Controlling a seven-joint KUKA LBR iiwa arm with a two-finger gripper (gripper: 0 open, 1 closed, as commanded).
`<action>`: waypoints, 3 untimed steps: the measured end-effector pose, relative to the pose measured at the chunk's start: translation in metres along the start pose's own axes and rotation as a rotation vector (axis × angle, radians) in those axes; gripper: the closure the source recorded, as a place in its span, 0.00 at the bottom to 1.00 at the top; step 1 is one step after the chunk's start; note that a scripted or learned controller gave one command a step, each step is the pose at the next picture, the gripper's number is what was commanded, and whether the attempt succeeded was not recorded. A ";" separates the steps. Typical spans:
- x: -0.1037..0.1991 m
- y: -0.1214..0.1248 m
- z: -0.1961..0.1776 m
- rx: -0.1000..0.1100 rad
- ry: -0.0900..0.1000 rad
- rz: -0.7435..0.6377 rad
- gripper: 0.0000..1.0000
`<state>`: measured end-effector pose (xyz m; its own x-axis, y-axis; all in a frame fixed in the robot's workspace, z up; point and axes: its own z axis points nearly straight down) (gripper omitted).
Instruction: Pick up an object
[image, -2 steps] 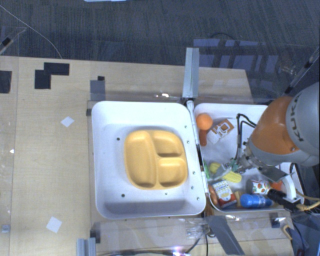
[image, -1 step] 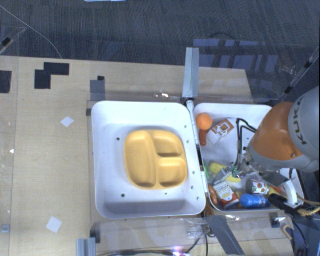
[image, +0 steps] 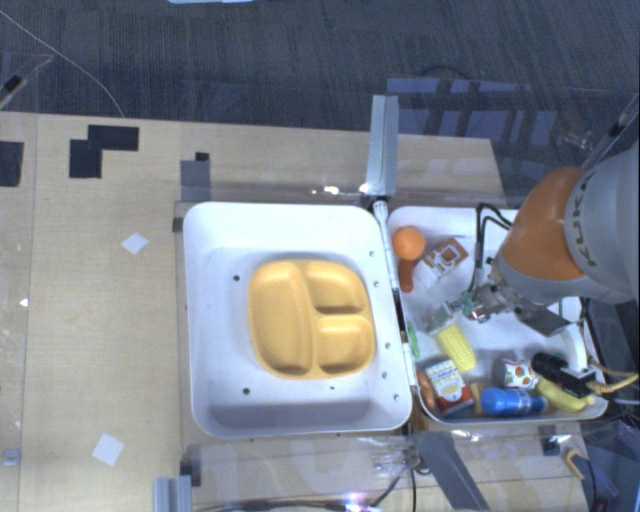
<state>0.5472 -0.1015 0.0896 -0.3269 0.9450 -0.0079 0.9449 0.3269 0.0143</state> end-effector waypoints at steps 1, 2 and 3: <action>-0.041 0.028 0.002 0.004 0.003 -0.090 0.00; -0.081 0.060 0.004 0.006 0.004 -0.129 0.00; -0.052 0.038 0.002 0.004 0.004 -0.268 0.00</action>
<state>0.5998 -0.1384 0.0884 -0.5651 0.8250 -0.0072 0.8249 0.5652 0.0078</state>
